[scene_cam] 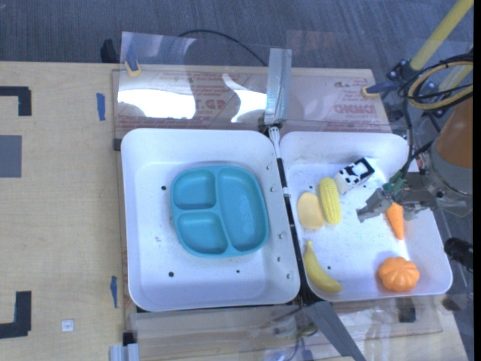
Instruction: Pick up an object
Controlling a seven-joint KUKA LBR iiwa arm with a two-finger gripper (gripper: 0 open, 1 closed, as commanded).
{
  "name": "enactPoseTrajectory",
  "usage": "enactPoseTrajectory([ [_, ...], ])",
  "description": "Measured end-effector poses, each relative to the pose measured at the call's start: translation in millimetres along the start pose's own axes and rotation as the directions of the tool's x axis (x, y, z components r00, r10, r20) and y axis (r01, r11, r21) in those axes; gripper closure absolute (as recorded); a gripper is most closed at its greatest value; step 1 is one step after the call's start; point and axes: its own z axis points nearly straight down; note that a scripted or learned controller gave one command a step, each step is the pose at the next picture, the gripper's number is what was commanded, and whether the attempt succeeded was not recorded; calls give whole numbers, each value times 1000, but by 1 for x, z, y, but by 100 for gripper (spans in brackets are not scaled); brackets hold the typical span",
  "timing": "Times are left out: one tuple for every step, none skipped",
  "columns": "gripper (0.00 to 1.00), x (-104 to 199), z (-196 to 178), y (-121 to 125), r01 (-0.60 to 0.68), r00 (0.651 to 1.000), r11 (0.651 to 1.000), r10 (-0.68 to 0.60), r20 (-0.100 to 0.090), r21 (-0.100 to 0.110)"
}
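Gripper [385, 201] in right bin [428, 277], fingers spread beside carrot [396, 220], w/ nothing between

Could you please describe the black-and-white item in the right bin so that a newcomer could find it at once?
Start at the right bin, the one without the blue divided plate. Look toward its far side, just beyond the upright corn cob. The small black-and-white toy lies there; it is the bin's only item not yellow or orange, unlike the banana, carrot and pumpkin.
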Motion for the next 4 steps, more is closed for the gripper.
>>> enactPoseTrajectory([
  [0, -54, 86, 14, 28, 1000, 1000, -28, -1, 7],
  [0, -78, 92, 5, -151, 988, 988, 151, -2, 3],
  [0, -55, 76, 16, -269, 963, 963, 269, 2, -9],
  [0, -73, 131, 29, -193, 981, 981, 193, -3, -5],
])
